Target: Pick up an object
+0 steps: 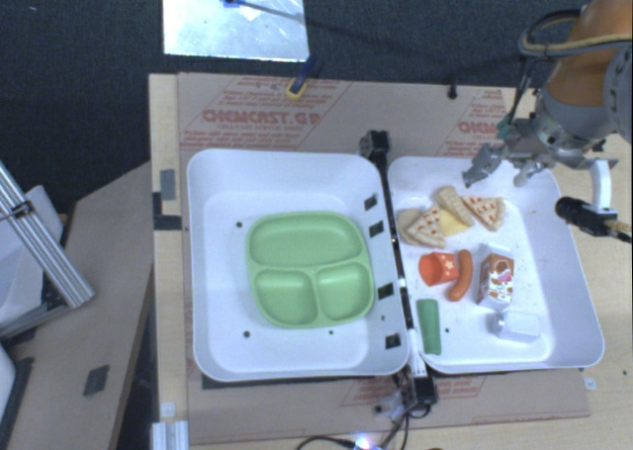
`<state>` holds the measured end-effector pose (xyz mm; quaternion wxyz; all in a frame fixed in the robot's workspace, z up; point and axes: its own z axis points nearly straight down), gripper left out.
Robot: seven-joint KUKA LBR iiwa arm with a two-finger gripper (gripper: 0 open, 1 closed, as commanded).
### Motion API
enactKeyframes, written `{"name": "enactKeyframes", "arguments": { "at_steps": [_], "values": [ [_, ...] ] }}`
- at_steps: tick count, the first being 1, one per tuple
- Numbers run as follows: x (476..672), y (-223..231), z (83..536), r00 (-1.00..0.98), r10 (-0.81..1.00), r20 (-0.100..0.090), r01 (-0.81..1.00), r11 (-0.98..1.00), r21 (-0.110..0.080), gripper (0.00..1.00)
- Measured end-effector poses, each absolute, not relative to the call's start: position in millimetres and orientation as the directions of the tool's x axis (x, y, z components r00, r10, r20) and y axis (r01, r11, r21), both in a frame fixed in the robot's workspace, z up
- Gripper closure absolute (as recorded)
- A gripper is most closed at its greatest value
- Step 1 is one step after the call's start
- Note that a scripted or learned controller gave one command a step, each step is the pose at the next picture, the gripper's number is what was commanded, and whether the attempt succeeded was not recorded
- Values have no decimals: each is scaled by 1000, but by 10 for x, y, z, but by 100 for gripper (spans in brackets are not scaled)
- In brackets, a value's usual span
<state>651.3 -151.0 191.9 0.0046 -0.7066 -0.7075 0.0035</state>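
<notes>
Several small toy foods crowd your right white plastic bin (569,285): two tan pizza-like wedges (485,211), a red-orange pepper piece (436,267), an orange sausage (462,275), a green stick (428,325), a printed carton (496,280) and a pale block (519,325). The left white bin (218,201) holds a green divided plate (305,268). Your grey two-finger gripper (502,166) hangs over the right bin's far edge with its jaws spread and nothing between them; the wedges lie nearest. The risk, as I judge it, is the clutter — pieces touch, so a descent could nudge a neighbour or close on two at once; the flat wedges may slip free.
</notes>
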Motion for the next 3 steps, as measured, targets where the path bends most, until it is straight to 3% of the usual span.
{"name": "enactKeyframes", "arguments": {
  "at_steps": [1, 3],
  "values": [
    [6542, -1506, 2007, -4, 1000, 0, 1000, 4, 1, 0],
    [6643, -1568, 912, -6, 1000, -3, 1000, 6, 4, 0]
  ]
}}
